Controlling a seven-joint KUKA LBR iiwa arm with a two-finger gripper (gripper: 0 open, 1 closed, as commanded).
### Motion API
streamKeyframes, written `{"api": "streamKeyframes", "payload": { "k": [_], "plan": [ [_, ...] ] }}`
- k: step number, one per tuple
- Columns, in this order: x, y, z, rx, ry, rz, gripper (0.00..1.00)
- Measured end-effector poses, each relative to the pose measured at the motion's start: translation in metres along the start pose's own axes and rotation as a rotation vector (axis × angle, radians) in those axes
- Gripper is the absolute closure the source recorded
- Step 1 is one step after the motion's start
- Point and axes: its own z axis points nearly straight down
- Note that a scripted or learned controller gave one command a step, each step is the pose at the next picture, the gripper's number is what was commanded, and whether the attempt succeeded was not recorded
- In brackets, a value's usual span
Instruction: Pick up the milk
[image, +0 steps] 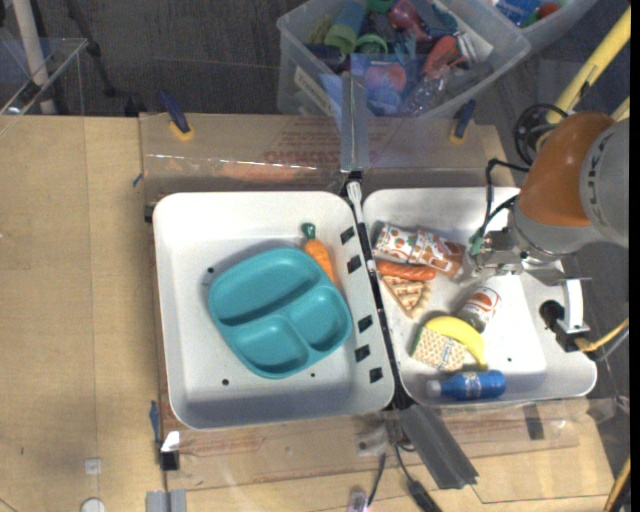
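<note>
Teal tray (278, 312), orange carrot (320, 258) (green-topped), yellow banana (455, 333).

Glossy white plastic bins (180, 300), matt teal plastic tray (278, 312), pale wooden bench (70, 300).

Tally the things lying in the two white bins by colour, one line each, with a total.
Teal: 1, the tray
Orange: 2, the carrot and the pizza slice
White printed: 1, the milk carton
Yellow: 1, the banana
Blue: 1, the bottle
Red-labelled: 1, the can
Total: 7
</note>
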Motion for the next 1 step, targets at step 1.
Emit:
{"api": "streamKeyframes", "payload": {
  "k": [1],
  "plan": [
    [-0.0496, -0.023, -0.153, 0.011, 0.006, -0.173, 1.0]
  ]
}}
